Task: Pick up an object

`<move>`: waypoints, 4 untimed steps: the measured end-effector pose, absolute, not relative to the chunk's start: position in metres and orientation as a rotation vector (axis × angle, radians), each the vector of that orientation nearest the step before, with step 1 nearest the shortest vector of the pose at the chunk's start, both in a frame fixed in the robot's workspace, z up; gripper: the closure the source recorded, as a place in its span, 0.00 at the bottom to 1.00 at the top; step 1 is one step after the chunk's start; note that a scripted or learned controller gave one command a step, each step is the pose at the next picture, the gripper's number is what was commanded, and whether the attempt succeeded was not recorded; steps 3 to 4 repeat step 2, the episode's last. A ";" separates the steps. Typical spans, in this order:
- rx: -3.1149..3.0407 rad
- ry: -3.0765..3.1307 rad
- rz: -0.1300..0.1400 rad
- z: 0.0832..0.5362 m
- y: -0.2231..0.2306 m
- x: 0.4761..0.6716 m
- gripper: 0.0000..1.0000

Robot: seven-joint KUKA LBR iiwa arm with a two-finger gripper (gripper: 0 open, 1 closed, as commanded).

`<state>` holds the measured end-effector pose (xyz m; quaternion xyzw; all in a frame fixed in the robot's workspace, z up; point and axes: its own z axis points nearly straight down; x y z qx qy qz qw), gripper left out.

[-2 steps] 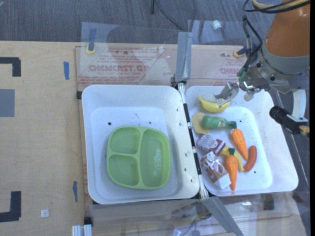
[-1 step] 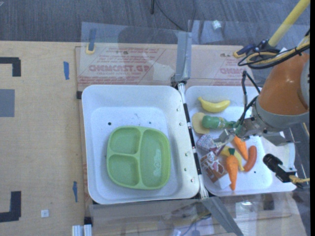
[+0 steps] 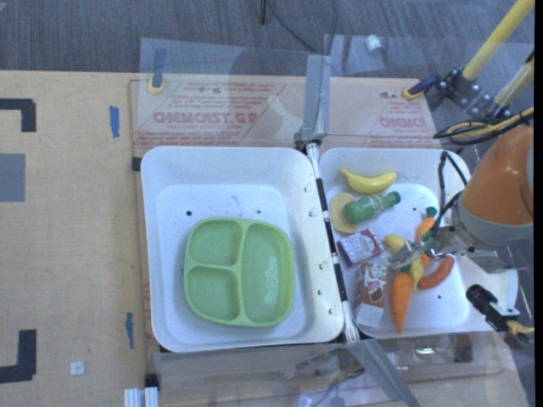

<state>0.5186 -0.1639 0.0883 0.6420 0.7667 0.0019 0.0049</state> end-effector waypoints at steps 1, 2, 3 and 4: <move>2.011 2.388 0.007 0.100 -0.168 0.520 1.00; 2.257 2.185 0.000 0.192 -0.091 0.554 1.00; 2.257 2.185 0.000 0.192 -0.091 0.554 1.00; 2.257 2.185 0.000 0.192 -0.091 0.554 1.00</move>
